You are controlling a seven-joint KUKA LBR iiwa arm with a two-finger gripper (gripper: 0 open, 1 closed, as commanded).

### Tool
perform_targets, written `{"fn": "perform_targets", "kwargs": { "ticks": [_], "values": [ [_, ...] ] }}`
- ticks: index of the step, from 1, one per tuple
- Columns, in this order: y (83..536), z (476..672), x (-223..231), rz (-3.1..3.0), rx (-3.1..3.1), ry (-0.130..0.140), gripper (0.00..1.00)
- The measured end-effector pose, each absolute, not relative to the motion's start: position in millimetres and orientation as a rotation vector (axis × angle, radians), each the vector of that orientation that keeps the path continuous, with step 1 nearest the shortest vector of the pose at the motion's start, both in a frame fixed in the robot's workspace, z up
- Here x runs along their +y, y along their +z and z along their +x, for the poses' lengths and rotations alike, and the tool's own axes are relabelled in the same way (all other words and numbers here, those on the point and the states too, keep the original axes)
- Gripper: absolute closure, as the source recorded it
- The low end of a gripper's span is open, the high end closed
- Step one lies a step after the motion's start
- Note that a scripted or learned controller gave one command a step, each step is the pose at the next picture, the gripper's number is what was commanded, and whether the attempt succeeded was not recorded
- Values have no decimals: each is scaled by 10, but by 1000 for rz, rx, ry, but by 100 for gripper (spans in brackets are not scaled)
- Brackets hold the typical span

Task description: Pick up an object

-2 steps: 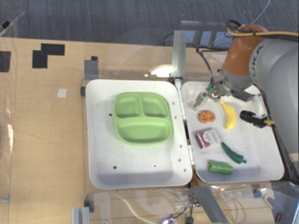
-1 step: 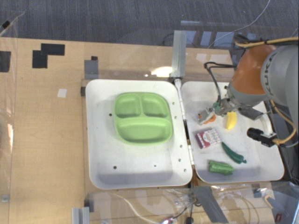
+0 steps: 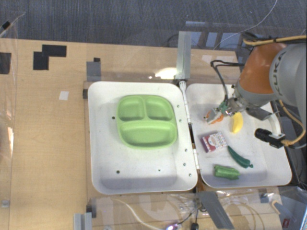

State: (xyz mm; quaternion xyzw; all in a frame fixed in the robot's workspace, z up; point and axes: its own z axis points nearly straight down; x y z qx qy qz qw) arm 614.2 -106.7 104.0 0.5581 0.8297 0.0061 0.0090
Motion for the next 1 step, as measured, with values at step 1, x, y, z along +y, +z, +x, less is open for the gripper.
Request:
{"fn": "perform_targets", "kwargs": {
  "ticks": [1],
  "values": [
    [1875, 6539, -329, 1842, 2537, 8, 100]
  ]
}}
